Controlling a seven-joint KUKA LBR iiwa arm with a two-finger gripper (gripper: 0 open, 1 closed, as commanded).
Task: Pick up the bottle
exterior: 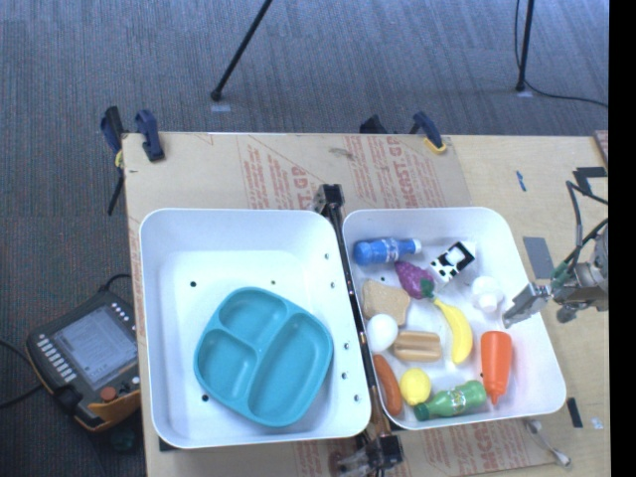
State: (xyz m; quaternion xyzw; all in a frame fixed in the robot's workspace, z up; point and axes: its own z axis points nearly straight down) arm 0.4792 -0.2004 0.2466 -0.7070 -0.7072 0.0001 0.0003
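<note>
Two white bins sit side by side on your cardboard-topped tabletop point(298, 167), grey carpet all round. The bottle point(386, 250) lies on its side at the right bin's point(542, 331) far-left corner, toy food crowding it. Hand point(542, 299) hovers over that bin's right rim; can't tell its grip.

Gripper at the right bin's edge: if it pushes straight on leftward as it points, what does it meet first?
Likely the white ball, just inside the right bin, ahead of the gripper; height is unclear.
</note>
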